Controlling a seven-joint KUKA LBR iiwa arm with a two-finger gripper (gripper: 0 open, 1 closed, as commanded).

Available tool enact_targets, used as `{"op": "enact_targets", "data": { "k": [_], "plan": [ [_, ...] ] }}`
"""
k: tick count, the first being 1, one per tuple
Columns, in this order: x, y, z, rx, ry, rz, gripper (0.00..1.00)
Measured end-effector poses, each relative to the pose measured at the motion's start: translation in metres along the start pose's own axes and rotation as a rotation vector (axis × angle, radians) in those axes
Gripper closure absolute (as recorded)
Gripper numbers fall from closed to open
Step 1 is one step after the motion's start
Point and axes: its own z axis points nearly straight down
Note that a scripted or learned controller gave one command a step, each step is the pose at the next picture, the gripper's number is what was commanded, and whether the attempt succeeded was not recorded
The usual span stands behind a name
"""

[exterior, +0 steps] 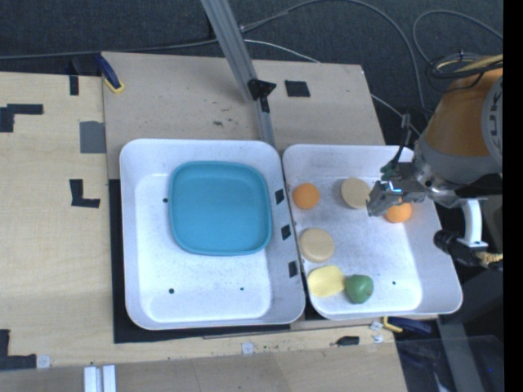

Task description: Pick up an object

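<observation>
A: What is lying under the work area?

B: A pale wooden bench (49,219) is spanning the view, carrying black tape marks (78,193). A dark mat (117,260) is showing beneath the bins' near edges.

A: And beyond it?

B: Dark carpeted floor (122,11) is running along the top. Thin cables (343,6) are trailing across it, and a grey metal post (233,43) is slanting down onto the bench.

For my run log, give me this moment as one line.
gripper low in right white bin | between round beige piece and orange ball | nothing seen held
</observation>
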Motion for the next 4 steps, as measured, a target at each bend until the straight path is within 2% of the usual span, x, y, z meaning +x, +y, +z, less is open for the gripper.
{"op": "enact_targets", "data": {
  "k": [1,2,3,4],
  "plan": [
    [0.0,0.0,-0.018,0.002,0.001,0.0,1.0],
    [0.057,0.004,-0.01,0.004,0.002,-0.004,1.0],
    [0.112,0.007,-0.021,0.004,0.002,-0.004,1.0],
    [0.16,0.021,-0.014,0.005,0.002,-0.003,1.0]
  ]
}}
